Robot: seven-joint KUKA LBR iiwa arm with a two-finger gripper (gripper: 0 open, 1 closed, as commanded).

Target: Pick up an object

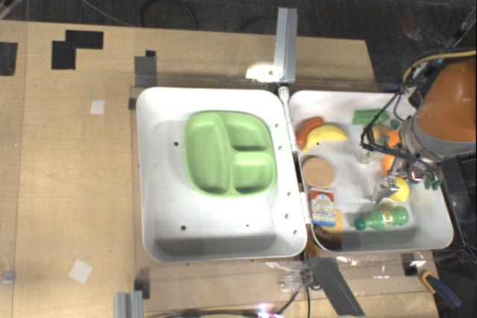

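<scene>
The right bin [350, 238] holds several small items. A yellow banana [326, 134] lies against an orange-red piece [308, 126] at the bin's left. Below them sit a brown round disc [318, 172] and a red and white packet [323, 208]. A green bottle [381, 219] lies on its side near the front wall. My gripper [387, 188] reaches down into the right half of this bin, right beside a small yellow object [402, 192] and just above the bottle. An orange item [388, 161] is partly hidden under the wrist.
The left bin [160, 182] holds a green divided plate [227, 153]. A flat green piece [367, 116] lies by the right bin's back wall. The arm with its orange band [447, 100] covers the bin's right rear corner. A metal post [286, 45] stands behind the two bins.
</scene>
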